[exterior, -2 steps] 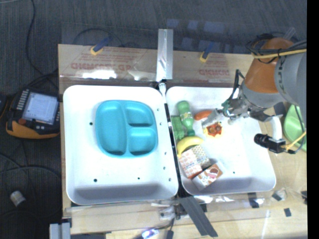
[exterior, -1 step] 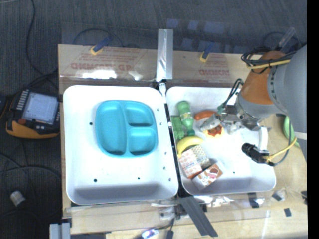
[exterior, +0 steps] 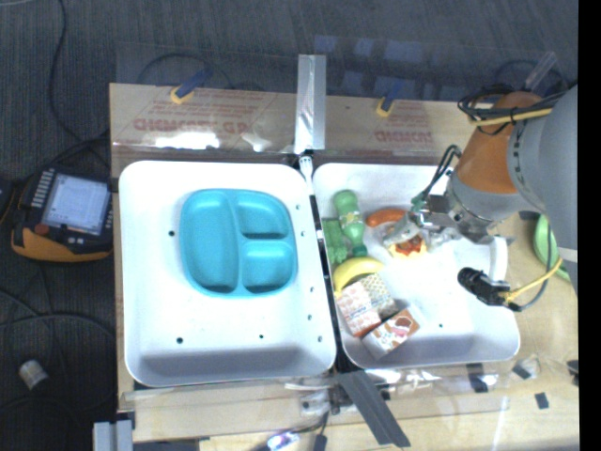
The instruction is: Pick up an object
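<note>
Camera view looks down on two white bins side by side. At nine o'clock the left bin (exterior: 150, 346) carries a blue divided tray (exterior: 237, 241), set squarely in the middle, likely as a drop place. At three o'clock the right bin (exterior: 470, 341) holds the loose goods, crowded against its left wall: a green bottle (exterior: 346, 216) at about eleven o'clock of that bin, a yellow banana (exterior: 355, 271) below it, and a printed carton (exterior: 377, 316) toward six o'clock. An orange-red item (exterior: 383, 218) lies just right of the bottle. The arm (exterior: 488, 163) reaches in from three o'clock, and its gripper (exterior: 413, 237) is low over a small red and white piece (exterior: 407, 245) near the bin's middle. Whether the pincer is apart or together I cannot tell; wrist hardware hides it. Judging by this pose, the red and white piece is the target, chosen perhaps because it lies apart from the pile.
</note>
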{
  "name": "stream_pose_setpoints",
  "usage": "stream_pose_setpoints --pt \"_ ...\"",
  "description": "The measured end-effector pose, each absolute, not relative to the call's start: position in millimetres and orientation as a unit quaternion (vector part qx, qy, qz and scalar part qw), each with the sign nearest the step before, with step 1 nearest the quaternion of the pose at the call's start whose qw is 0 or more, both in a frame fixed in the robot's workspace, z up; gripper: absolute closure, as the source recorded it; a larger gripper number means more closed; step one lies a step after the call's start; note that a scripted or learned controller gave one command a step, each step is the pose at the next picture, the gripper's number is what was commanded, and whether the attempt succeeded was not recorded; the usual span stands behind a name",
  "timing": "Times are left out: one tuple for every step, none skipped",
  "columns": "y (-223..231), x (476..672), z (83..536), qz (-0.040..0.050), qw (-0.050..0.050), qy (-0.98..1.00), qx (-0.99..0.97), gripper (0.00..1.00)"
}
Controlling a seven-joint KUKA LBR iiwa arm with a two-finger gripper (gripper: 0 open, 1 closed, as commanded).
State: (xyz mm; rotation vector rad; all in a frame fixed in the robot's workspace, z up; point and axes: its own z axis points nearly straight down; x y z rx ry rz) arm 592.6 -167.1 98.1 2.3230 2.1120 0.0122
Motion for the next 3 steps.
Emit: stream_pose_setpoints --pt "-106 577.3 207 -0.0013 -0.001 0.694 0.72 1.0" --pt "-80 588.4 304 -0.0015 0.0 0.719 0.695 1.0" --pt "-33 656.4 226 -0.0022 0.0 0.757 0.653 1.0"
